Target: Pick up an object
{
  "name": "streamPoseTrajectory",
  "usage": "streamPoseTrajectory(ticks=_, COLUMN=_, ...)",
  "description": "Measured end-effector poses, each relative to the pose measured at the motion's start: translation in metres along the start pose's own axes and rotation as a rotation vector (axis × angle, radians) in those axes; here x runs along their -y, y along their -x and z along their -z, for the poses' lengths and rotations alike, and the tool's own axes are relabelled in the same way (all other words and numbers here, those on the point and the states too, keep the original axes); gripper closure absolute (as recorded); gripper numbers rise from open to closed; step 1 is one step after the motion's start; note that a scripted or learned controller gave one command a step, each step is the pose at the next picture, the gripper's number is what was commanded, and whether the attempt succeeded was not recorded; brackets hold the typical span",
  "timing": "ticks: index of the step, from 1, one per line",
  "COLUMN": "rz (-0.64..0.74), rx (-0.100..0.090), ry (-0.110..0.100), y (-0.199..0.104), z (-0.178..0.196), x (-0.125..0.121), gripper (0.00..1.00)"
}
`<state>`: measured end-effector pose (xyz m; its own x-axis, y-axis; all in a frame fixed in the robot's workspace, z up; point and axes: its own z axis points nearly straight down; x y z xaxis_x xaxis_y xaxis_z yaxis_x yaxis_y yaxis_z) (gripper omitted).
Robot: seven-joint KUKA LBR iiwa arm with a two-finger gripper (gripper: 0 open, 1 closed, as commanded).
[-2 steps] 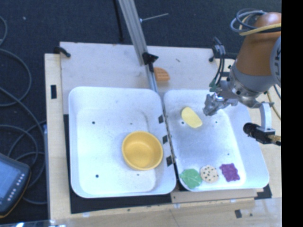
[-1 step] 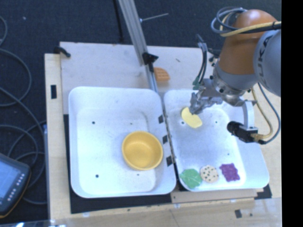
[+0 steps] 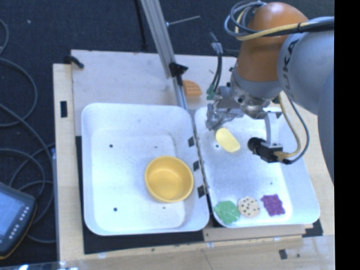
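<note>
Hovering over the right bin, your gripper sits just above-left of the pale yellow oblong piece; can't tell jaw state. Green, cookie-like & purple bits line that bin's near edge. Yellow bowl in left bin.

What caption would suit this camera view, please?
Gripper poised above pale yellow piece in right bin; yellow bowl in left bin.
</note>
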<state>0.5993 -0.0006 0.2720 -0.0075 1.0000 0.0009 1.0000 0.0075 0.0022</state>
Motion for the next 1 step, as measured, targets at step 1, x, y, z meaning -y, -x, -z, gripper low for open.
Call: streamPoseTrajectory(ticks=1, rz=-0.001, rx=0.001, ry=-0.002, y=-0.0527, z=-0.0188, x=-0.0140, gripper=1.00)
